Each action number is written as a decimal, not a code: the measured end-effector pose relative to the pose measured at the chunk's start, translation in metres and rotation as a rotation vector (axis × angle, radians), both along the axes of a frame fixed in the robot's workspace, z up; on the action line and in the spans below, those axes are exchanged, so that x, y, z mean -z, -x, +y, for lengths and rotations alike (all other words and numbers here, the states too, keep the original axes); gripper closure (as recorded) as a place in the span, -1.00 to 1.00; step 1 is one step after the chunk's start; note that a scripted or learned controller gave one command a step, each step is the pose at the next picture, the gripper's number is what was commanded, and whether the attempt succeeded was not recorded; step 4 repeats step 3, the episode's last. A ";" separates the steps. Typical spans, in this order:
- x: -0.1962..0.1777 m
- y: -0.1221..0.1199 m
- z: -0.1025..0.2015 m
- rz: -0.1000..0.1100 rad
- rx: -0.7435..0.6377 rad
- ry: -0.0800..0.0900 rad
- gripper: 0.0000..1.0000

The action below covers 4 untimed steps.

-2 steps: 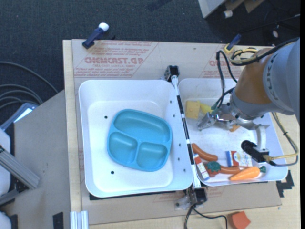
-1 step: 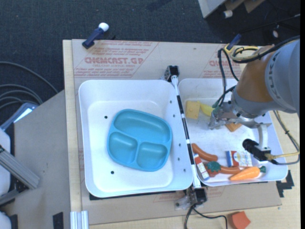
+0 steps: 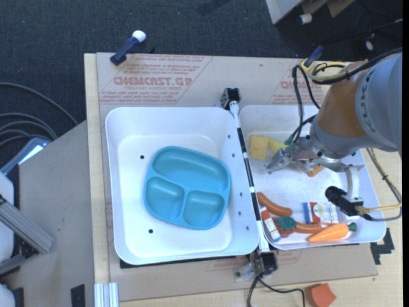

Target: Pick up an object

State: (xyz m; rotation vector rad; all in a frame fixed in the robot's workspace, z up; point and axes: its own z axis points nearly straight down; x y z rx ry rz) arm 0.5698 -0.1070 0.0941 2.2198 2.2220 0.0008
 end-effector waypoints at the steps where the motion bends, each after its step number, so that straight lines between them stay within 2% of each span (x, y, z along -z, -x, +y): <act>1: -0.010 0.000 0.000 -0.001 0.000 0.000 1.00; 2: -0.010 0.000 0.000 -0.001 0.000 0.000 -1.00; 3: 0.010 -0.050 -0.022 0.001 0.000 0.000 -1.00; 4: 0.010 -0.050 -0.022 0.001 0.000 0.000 -1.00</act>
